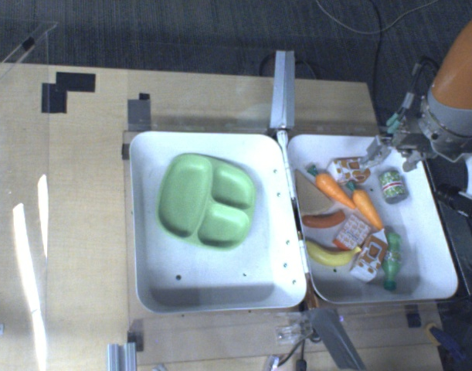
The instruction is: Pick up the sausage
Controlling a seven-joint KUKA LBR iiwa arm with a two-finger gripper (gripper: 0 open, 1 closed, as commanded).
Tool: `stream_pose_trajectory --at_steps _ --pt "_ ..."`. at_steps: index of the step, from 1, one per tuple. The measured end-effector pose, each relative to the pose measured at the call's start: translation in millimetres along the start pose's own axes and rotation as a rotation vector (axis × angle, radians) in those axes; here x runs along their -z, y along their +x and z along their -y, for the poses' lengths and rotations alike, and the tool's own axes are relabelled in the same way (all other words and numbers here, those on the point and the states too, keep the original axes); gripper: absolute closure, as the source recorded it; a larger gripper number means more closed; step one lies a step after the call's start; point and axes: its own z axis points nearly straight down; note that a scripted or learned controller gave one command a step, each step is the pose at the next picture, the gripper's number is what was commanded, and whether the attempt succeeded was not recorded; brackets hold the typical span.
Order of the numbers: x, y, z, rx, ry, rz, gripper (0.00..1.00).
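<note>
The left bin (212,284) holds a green divided plate (207,199); the right bin (440,246) holds the clutter; the arm (460,83) hangs at its two o'clock corner, gripper (381,151) over the top edge, jaws too small to tell whether wide or narrow; the sausage (324,220) lies at the bin's nine o'clock, between a carrot (334,191) above and a banana (330,255) below; it looks light, stiff, smooth and likely slippery; grip it across the middle.
</note>
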Motion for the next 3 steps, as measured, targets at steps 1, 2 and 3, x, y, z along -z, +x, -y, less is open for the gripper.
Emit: stream_pose_trajectory --at_steps 1,2,3 --pt "-140.8 8.3 -2.9 0.116 -0.016 0.004 0.00" --pt "-146.5 39.4 23.5 0.036 -0.030 0.012 0.00" --pt "-147.5 38.3 84.1 0.200 -0.030 0.013 0.00"
